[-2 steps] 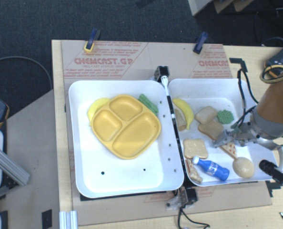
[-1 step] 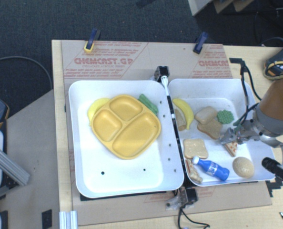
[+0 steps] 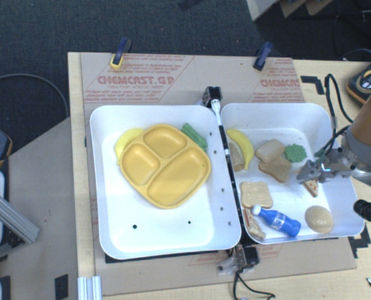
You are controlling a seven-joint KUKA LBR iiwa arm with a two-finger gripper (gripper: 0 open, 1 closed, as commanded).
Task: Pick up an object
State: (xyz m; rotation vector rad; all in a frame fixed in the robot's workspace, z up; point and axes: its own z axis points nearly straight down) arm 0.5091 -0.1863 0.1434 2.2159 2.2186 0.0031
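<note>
The end effector (image 3: 311, 175) is down in the right bin (image 3: 310, 114), right over a small brown wedge-shaped piece (image 3: 311, 187), but honestly can't tell whether it has hold of it. Nearby sit a green bumpy piece (image 3: 295, 152), toast slices (image 3: 274, 159), a blue bottle (image 3: 278, 220) and a tan roll (image 3: 318, 218); the yellow divided tray (image 3: 165, 165) is in the left bin (image 3: 110, 186).

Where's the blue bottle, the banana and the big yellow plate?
blue bottle (image 3: 280, 222), camera view, middle of its body.
banana (image 3: 241, 144), camera view, middle of its curve.
yellow plate (image 3: 165, 165), camera view, central divider ridge.
</note>
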